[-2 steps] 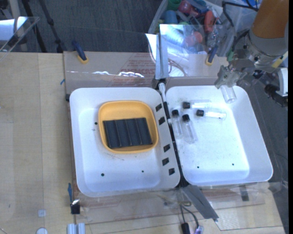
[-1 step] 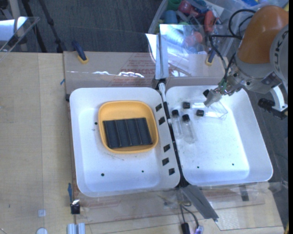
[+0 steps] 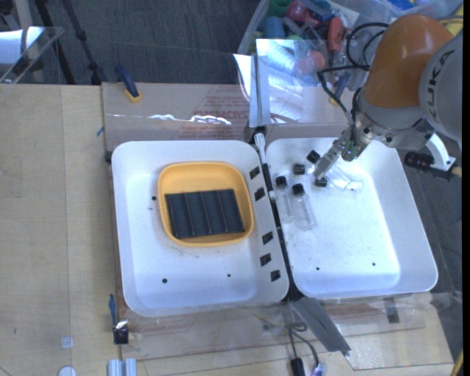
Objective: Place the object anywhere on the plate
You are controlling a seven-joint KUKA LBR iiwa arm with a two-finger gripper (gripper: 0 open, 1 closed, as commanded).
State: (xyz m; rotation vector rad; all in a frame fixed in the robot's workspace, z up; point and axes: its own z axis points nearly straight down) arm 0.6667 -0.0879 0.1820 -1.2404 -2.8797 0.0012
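A yellow plate (image 3: 206,172) sits in the left bin (image 3: 139,242). A dark ribbed rectangular block (image 3: 204,213) lies flat on the plate's middle. In the right bin (image 3: 367,242) several small clear vials with black caps (image 3: 298,189) lie near the bin's back left part. One clear vial (image 3: 302,211) lies by the divider. My gripper (image 3: 323,176) reaches down at a slant into the right bin, its tip right at a small black-capped piece (image 3: 321,182) among the vials. It is well to the right of the plate.
A row of black clips (image 3: 263,217) runs along the seam between the two bins. A clear plastic sheet and a box of coloured clutter (image 3: 308,22) stand behind the bins. The orange-banded arm (image 3: 404,51) hangs over the right bin's back corner.
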